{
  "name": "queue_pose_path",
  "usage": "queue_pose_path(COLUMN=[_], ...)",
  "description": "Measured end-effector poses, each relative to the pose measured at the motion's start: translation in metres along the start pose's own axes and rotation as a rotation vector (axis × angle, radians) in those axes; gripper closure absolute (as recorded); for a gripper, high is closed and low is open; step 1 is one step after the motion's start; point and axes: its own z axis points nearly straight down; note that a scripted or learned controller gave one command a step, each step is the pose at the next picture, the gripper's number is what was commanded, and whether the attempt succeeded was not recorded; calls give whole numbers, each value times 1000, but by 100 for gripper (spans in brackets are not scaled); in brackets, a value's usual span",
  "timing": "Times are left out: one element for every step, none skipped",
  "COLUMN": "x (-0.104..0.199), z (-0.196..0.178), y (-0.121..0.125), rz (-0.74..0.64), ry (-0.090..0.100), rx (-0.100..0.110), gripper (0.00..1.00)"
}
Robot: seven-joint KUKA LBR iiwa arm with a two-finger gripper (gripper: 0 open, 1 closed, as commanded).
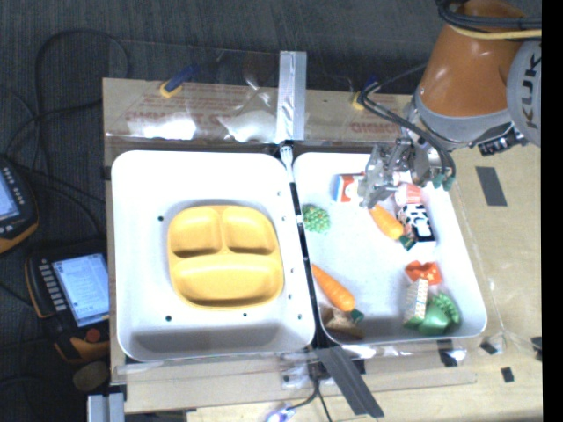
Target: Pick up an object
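My gripper (380, 183) hangs low over the back of the right bin (387, 262), under the orange-banded wrist. Just in front of it lies a small orange carrot (385, 221), slanted, with a black-and-white packet (421, 223) at its right. A red-and-white item (347, 187) sits just left of the gripper. Further left a green ball-like item (316, 219) rests by the bin's left wall. A larger carrot (335, 289) lies near the front left, with a brown item (339, 320) below it.
The left bin (141, 192) holds a yellow divided tray (226, 253). In the right bin's front right corner are a red item (422, 272), a pale corn cob (414, 300) and a green item (441, 313). A metal divider (292, 95) stands behind the bins.
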Motion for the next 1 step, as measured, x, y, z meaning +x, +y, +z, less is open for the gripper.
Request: queue_pose_path(x=[-1], z=[-10], y=[0], rz=[0], ry=[-3], rx=[2], gripper=[100])
